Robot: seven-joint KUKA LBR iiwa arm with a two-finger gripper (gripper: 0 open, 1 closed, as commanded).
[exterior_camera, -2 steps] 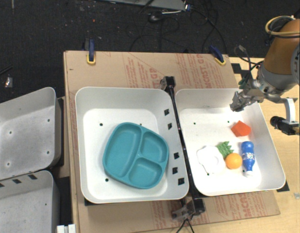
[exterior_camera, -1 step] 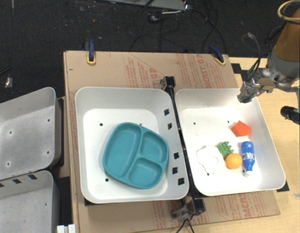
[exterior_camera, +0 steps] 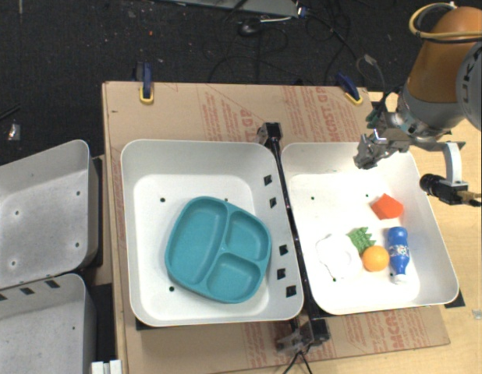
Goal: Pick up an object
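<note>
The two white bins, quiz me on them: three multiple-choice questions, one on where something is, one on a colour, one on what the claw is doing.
1. Where does the teal divided plate lie?
A. In the left bin
B. In the right bin
C. On the cardboard outside both bins

2. What colour is the block near the right bin's far right side?
A. Green
B. Orange-red
C. Purple

3. What is the state of the claw?
A. It has the blue bottle lifted
B. It presses on the plate
C. It hangs over the right bin's far edge, touching none of the objects

Answers: 1 A, the plate fills the middle of the left bin. 2 B, the block is orange-red, beside the bottle and the orange ball. 3 C, the bottle, ball and block all lie on the bin floor, apart from the claw.
</note>
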